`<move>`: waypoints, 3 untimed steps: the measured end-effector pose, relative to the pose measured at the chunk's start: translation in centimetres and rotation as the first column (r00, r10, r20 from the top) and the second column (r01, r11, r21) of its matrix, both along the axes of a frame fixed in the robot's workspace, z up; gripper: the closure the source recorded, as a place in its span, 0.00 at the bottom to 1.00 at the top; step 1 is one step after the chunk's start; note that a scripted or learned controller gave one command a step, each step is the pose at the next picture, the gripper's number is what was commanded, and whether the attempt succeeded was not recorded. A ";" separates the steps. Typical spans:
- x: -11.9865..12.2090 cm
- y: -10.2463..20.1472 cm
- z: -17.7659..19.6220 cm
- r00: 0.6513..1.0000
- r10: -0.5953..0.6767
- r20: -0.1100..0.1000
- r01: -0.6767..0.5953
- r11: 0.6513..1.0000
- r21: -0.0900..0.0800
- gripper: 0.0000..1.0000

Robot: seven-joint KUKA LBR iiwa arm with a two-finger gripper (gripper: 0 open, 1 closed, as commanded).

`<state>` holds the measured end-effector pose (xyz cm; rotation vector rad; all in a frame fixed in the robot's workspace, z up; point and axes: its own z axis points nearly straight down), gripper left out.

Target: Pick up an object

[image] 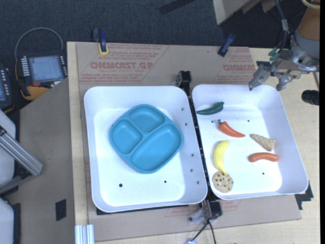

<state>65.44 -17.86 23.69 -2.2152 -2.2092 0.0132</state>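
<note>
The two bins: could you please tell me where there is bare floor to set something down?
Left bin: bare strip along the near edge, below the blue divided plate. Right bin: bare at the far-right corner. Crowded around the banana, cookie and sausage.

- Two bins, left [96, 151] and right [289, 151]: plain white, with small dark dots on their floors.
- Plate [146, 137]: bright blue all over, three compartments in the same shade.
- Pepper [212, 108]: dark green.
- Chili [231, 130]: orange-red with a dark stem.
- Banana [220, 155]: yellow.
- Cookie [222, 181]: tan, speckled with darker brown spots.
- Wedge [263, 142]: pale tan, a little darker along one edge.
- Sausage [263, 157]: orange-red.
- Worktop [76, 126]: light tan board, printed with faded red lettering.
- Clamp [103, 47]: yellow with a blue handle.
- Arm [310, 24]: grey, with an orange band.
- Floor [101, 9]: dark blue-grey.
</note>
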 end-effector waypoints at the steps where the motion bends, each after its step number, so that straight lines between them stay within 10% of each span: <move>1: 0.3 0.1 0.9 1.000 0.003 0.014 -0.003 1.000 -0.003 0.00; 3: -1.3 0.4 -10.4 1.000 0.003 0.008 -0.003 1.000 -0.001 0.00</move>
